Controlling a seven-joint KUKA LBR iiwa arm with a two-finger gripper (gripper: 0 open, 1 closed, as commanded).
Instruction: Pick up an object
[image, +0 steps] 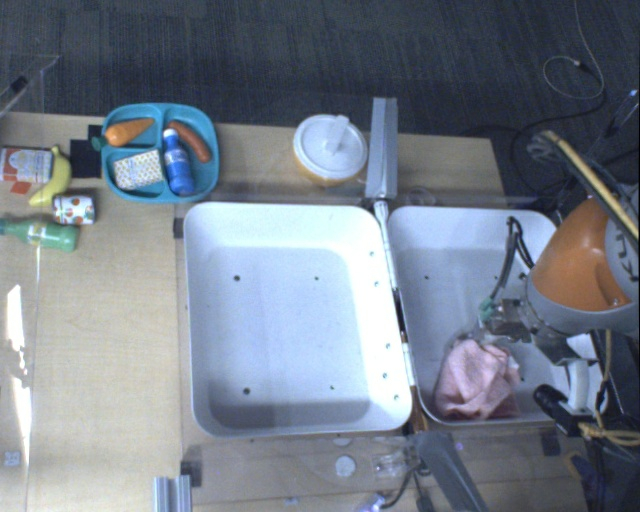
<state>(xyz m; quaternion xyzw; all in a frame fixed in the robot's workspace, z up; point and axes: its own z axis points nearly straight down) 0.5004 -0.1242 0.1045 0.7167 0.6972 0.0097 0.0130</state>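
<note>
Arm: grey KUKA arm (590, 290) reaching in from the right, its orange band over the right part of the right bin
Gripper: the gripper (500, 325) sits low in the right bin, at the far edge of the pink cloth, and looks to be touching it; the fingers are small and dark against the wrist, so I cannot tell whether they are spread or closed, nor whether any cloth lies between them
Pink cloth: crumpled pink cloth (477, 380) in the near part of the right bin, close to the near wall, a little left of the bin's middle
Right bin: shallow white bin (440, 270), its left wall just beside the left bin
Left bin: shallow white bin (290, 320), a few small dark dots on its floor
Divider: a grey bar (381, 150) stands at the far end of the seam between the two bins
Lidded cup: a white-lidded yellow container (330, 148) on the bench, beyond the left bin's far right corner, just left of the grey bar
Blue tray: a divided blue tray (205, 175) at far left of the bench, holding a toy carrot (130, 131), a blue bottle (178, 162) and what may be a hot dog (197, 144)
Loose toys: a banana (52, 178), a small can (74, 209) and a green bottle (40, 234) lie left of the tray, near the bench's left edge
</note>
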